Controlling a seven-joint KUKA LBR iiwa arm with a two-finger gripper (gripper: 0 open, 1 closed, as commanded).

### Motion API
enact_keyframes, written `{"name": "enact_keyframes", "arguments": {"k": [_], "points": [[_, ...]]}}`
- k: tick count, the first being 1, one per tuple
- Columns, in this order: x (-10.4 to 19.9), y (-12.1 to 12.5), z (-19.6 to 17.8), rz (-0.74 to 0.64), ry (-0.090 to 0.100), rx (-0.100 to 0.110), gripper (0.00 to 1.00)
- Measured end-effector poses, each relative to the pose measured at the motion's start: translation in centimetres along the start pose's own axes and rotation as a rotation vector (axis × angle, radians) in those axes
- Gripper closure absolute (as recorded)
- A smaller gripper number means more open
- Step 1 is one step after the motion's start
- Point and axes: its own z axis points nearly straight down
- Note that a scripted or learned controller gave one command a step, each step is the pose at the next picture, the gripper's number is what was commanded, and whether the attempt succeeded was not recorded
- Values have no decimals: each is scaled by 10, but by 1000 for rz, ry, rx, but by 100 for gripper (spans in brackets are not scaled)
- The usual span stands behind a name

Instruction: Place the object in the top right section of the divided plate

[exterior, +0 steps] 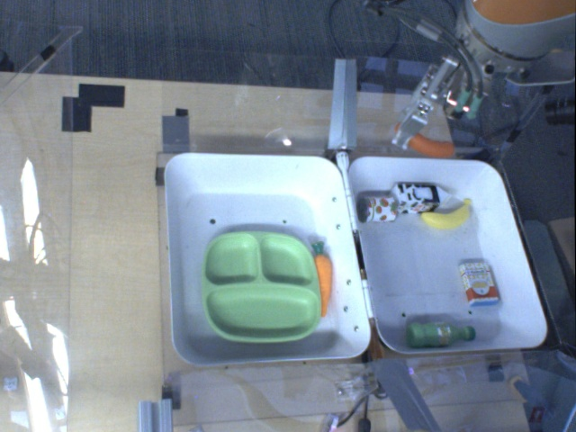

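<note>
Pale bench [90,241] carries both bins. Your divided plate [261,286] sits toward the left bin's [180,241] near edge. At the right bin's [513,241] far edge, the gripper [416,133] meets an orange object [436,148]; you cannot tell its grip. This looks like the carry step: next, swing left over the plate's top right section [288,259].

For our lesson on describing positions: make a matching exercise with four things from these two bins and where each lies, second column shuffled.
1. carrot
2. banana
3. green bottle
4. divided plate

A. near front edge of right bin
B. middle of left bin
C. beside the plate's right rim
D. back part of right bin

Pairs: 1-C, 2-D, 3-A, 4-B
</note>
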Motion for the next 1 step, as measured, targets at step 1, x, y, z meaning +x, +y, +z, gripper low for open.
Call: {"name": "enact_keyframes", "arguments": {"k": [1], "points": [[83,-4,80,-13,4,1,100]]}}
